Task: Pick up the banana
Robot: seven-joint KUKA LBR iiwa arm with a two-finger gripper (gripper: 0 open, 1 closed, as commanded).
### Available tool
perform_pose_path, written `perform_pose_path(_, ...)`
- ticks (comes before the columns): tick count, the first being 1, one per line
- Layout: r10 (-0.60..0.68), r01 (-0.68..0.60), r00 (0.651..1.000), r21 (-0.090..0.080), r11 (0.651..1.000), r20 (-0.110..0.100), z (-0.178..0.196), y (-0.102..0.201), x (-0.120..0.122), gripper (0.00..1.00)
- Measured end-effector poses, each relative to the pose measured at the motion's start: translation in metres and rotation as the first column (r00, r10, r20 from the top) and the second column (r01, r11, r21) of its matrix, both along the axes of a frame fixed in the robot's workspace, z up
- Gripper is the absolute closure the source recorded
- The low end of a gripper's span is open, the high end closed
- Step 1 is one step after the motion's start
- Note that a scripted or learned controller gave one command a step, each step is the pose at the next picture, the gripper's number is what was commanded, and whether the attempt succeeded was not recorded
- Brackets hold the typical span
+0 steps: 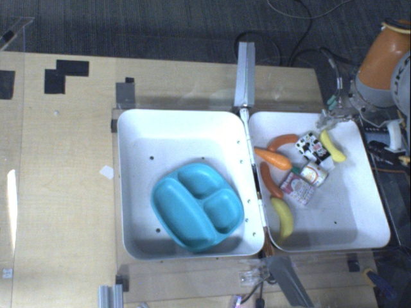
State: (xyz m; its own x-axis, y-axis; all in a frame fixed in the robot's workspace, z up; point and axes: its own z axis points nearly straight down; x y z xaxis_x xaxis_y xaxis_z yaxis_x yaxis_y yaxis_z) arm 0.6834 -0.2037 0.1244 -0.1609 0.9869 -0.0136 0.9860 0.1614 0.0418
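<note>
A yellow banana [282, 217] lies near the front left corner of the right bin [359, 236], beside the divider. A second yellow, banana-shaped piece [333, 147] lies at the back right of that bin, next to a black-and-white patterned item [309, 147]. My gripper [331, 117] hangs over the bin's back right corner, just above and behind this second yellow piece and apart from it. The gripper is far from the front banana. Nothing shows held in it.
In the right bin also lie an orange carrot [273, 158], a reddish sausage [270, 181], another orange piece [282, 141] and a small labelled packet [303, 182]. The left bin [138, 133] holds a blue divided plate [196, 205]. Cables run behind the bins.
</note>
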Motion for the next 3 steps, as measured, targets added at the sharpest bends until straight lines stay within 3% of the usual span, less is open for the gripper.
perform_pose_path(1, -0.211, 0.211, 0.977, 0.007, 0.977, -0.037, 0.055, -0.002, -0.075, 1.00)
perform_pose_path(2, -0.209, 0.210, 0.977, 0.007, 0.978, -0.038, -0.016, 0.014, -0.142, 1.00)
perform_pose_path(3, -0.459, 0.460, 0.887, 0.008, 0.888, -0.037, 0.109, 0.065, -0.086, 1.00)
